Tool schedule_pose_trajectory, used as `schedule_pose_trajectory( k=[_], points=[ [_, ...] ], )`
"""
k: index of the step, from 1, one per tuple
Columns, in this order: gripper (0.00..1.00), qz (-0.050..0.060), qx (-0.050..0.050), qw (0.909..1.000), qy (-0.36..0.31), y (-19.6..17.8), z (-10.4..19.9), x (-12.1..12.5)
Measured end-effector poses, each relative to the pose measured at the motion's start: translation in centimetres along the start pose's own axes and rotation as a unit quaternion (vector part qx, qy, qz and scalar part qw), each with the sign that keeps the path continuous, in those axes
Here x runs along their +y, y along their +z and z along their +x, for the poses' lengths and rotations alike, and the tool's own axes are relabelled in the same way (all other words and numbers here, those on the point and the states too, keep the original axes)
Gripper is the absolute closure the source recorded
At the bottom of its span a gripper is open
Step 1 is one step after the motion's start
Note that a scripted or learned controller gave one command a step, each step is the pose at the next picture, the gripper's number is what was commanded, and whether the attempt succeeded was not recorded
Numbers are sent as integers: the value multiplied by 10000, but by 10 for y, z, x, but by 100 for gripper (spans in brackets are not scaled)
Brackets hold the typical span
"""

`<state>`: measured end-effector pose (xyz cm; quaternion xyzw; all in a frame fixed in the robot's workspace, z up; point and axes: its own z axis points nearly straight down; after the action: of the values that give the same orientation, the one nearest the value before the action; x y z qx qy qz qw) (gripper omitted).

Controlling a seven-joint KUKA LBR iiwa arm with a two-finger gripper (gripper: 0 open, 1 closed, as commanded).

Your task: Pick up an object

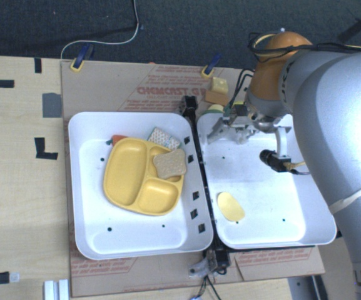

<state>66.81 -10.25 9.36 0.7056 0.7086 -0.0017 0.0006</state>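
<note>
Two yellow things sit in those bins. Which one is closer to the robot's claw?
The small pale yellow oval piece, alone in the right bin below the gripper. The big yellow divided plate lies in the left bin.

Bulky grey arm [330,124], apparently orange-banded wrist.

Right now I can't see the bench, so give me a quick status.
Gripper low at right bin's far edge. Pale yellow piece lies loose near front. Yellow divided plate in left bin. Nothing between.
</note>
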Motion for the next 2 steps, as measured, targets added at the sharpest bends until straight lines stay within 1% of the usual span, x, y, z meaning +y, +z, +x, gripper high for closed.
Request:
schedule_pose_trajectory(
  k=[1,2],
  points=[
    [0,3,7,10000,19,10,9,-13],
    [0,-2,5,10000,17,9,9,-21]
  ],
)
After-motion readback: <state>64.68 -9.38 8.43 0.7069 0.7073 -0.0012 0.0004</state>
